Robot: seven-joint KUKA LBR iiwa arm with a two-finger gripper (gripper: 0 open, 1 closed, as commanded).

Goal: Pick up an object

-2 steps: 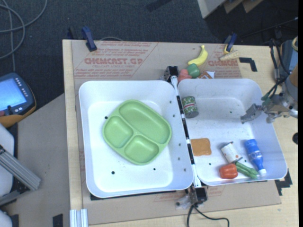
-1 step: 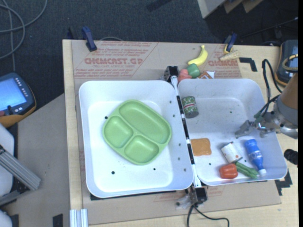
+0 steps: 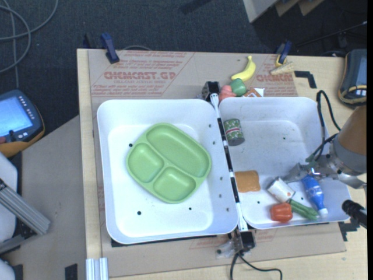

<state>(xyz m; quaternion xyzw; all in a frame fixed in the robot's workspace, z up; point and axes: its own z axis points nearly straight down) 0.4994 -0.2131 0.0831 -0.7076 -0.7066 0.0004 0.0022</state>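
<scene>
Gripper (image 3: 308,171) just above blue tube (image 3: 315,193); jaw state can't tell

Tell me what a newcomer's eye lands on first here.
The big green divided plate lying alone in the left bin stands out first. Next comes the cluster in the right bin's near corner: a blue tube, a red tomato and a piece of toast. A yellow banana lies behind the bins.

"CHEMCAST GP" in red, brown board (image 3: 145,74)
</scene>
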